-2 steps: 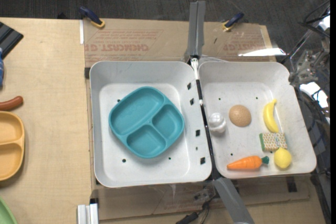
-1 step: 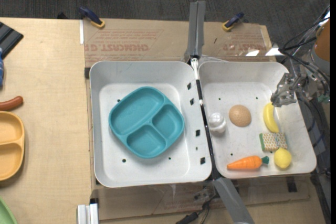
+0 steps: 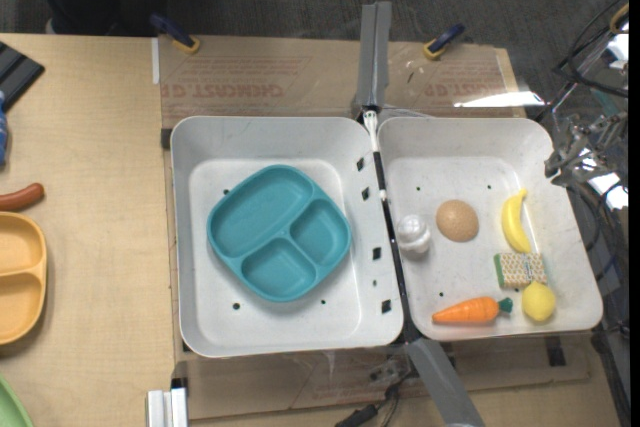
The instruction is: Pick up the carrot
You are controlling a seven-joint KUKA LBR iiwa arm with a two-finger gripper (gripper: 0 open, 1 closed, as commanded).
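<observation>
The carrot (image 3: 466, 312) is seen lying near the front wall of the right bin (image 3: 480, 137), long axis left-right, green tip toward the lemon (image 3: 538, 302); the claw's state cannot be told.

Even overhead light, slight softness

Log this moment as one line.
carrot: right bin, near edge, untouched | neighbours: lemon, sponge | left bin: teal plate | grasp: not started
</observation>
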